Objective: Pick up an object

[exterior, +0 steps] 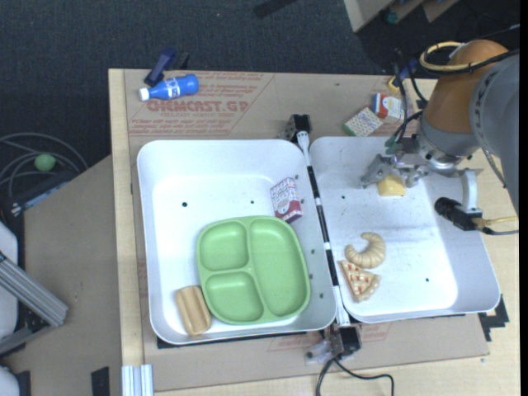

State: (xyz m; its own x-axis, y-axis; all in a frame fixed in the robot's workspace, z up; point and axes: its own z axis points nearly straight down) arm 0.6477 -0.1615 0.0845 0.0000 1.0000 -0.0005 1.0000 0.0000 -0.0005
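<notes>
Yellowish object [392, 186], perhaps cheese, under fingers [381, 172]

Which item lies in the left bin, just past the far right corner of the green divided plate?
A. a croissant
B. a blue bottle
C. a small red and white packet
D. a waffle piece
C. The small red and white packet sits in the left bin, beside the green divided plate, while the croissant and waffle piece lie in the right bin.

green plate [250, 269], tan croissant [367, 249], blue bottle [170, 87]
</notes>
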